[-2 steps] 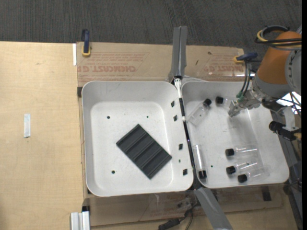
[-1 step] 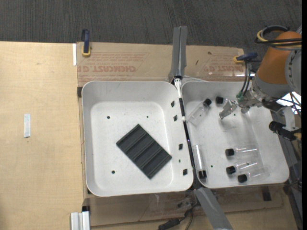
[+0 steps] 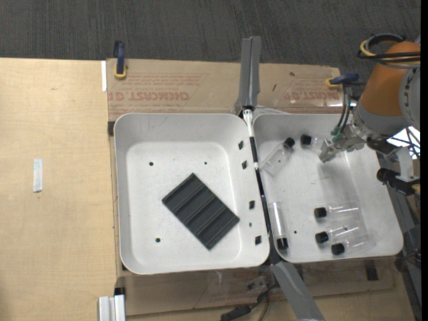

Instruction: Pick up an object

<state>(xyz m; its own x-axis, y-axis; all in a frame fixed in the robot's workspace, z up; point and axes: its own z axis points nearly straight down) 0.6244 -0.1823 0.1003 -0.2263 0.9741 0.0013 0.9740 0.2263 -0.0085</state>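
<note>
In the camera view, the gripper is seen low over the right bin, its opening not discernible. Just left of it lies a clear vial; three capped vials lie well below, with bare floor between.

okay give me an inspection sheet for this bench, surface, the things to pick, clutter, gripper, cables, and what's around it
Surface: two shallow white bins side by side, left bin and right bin, on a brown cardboard sheet.
Job's things: dark ribbed slab lying flat and askew in the left bin; several clear vials with black caps scattered in the right bin, one vial against its left wall.
Clutter: nothing seen.
Gripper: gripper low over the right bin's back part, nothing visibly held; finger state unclear.
Cables: yellow and dark cables looped at the arm's top.
Surroundings: clamps at the cardboard's back edge, wooden table on the left, dark carpet behind.
</note>
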